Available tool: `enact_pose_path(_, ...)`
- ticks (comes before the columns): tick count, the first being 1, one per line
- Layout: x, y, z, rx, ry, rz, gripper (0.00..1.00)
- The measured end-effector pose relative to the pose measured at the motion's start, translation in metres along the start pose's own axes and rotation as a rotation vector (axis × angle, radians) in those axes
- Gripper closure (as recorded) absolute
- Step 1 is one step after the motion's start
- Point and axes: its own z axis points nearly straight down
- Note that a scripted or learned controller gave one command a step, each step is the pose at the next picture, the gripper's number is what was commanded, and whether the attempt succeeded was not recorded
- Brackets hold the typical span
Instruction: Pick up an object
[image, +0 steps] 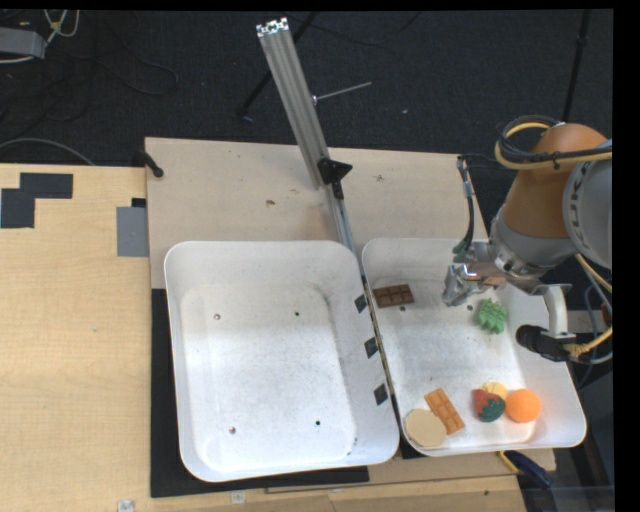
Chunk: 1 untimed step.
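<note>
The gripper (462, 287) is hovering over the right bin (440, 345); how far its fingers are parted cannot be told. A brown chocolate bar (393, 295) is lying just to its left, long axis running left-right. A green leafy toy (491, 316) is sitting just beside it, lower right

bench (240, 190): pale wood | metal rail (300, 110): slanted, above bins | cables (90, 55): dark floor | black mat (160, 400): under left bin

green toy (491, 316) in right bin (560, 435)
</note>
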Motion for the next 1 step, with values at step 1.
enact_pose_path(1,-0.0084,0.0040,-0.0610,-0.002,-0.001,0.001,1.00)
